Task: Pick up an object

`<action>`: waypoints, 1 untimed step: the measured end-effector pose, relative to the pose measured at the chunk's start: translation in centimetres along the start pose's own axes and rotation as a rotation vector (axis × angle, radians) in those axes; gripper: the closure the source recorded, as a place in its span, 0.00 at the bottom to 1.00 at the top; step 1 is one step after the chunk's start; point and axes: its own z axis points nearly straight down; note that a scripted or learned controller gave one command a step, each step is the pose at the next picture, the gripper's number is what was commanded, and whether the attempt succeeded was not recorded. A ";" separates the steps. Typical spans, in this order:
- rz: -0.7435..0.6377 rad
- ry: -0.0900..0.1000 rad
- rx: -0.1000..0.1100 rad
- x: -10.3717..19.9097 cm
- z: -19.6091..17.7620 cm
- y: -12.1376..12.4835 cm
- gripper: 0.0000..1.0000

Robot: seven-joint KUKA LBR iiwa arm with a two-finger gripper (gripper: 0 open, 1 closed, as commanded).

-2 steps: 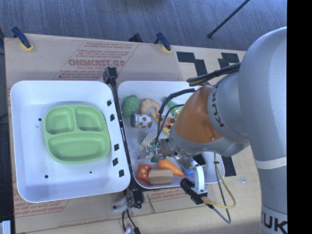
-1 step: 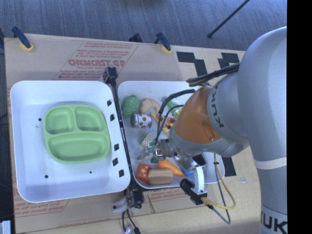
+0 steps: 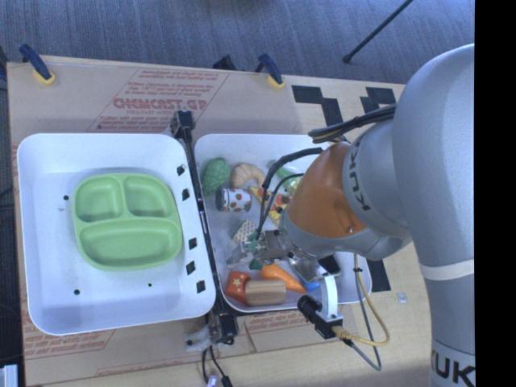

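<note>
My fingers [image 3: 260,251] hang low in the right bin [image 3: 211,147], amid toy food: whether they grip anything I cannot tell. A carrot [image 3: 282,276] lies just beside, a green divided plate [image 3: 126,220] leftward.

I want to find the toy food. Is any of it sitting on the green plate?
No, the green plate in the left bin has nothing on it; the toy food lies in the right bin.

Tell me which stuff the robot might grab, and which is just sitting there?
For the job: gripper; toy food in the right bin: green vegetable, croissant, carrot, small cup.

Lying about: green divided plate, left bin, blue clamps.
</note>
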 end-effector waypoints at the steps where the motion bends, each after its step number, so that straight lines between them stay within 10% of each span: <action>1: 0.000 0.000 0.000 0.0 0.0 0.0 0.00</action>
